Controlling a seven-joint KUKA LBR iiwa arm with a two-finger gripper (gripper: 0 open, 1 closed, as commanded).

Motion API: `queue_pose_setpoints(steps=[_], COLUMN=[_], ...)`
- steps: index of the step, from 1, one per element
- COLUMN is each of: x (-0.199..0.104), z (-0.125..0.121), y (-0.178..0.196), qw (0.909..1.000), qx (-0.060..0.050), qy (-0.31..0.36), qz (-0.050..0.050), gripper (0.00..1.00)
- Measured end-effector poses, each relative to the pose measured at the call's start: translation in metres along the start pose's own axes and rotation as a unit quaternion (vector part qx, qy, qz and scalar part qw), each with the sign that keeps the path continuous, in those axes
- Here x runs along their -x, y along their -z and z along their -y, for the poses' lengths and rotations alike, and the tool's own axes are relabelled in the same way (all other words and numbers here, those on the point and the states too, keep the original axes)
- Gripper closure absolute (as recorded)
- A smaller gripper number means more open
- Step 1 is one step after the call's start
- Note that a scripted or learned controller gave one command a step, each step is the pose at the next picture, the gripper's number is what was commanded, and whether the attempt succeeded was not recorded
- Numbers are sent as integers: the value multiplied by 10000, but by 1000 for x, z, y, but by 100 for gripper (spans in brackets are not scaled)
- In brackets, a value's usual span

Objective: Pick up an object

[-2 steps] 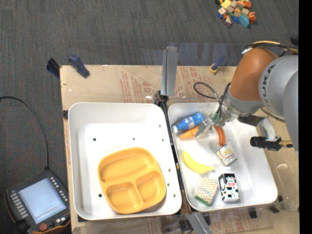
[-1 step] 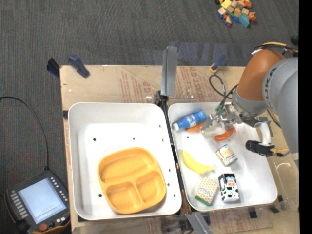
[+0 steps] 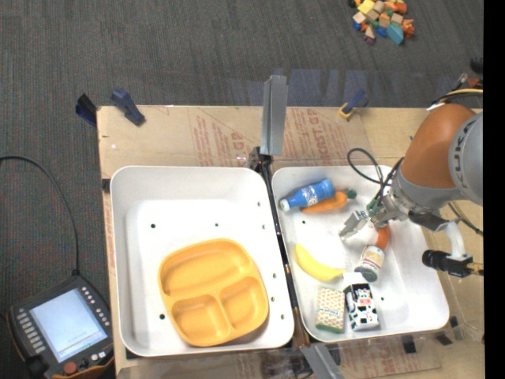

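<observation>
Hand [image 3: 357,225] open, empty, above the small bottle [image 3: 371,260]; should drop straight, straddle bottle, clear of banana [image 3: 317,264] beside it.

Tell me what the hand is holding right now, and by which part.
Nothing. The hand hangs over the right bin, beside the small bottle and above the banana, with nothing between its fingers.

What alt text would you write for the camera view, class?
A grey and orange arm reaches from the right, its gripper above the right bin, which holds a blue bottle, carrot, banana and small cartons. The left bin holds a yellow tray.
</observation>
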State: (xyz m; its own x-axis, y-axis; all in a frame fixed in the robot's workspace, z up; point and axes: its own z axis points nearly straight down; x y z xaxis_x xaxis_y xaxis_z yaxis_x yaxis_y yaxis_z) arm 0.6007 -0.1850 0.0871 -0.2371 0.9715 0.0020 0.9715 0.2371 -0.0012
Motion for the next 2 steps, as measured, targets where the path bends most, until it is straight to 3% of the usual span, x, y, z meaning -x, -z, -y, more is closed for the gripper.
queue_pose_setpoints(steps=[1, 2], x=[-8, -5], z=[64, 67], y=[0, 8], qw=[9997, 9996], qx=[-9, -27], qy=[-231, -270], qz=[-32, -26], gripper=[0, 100])
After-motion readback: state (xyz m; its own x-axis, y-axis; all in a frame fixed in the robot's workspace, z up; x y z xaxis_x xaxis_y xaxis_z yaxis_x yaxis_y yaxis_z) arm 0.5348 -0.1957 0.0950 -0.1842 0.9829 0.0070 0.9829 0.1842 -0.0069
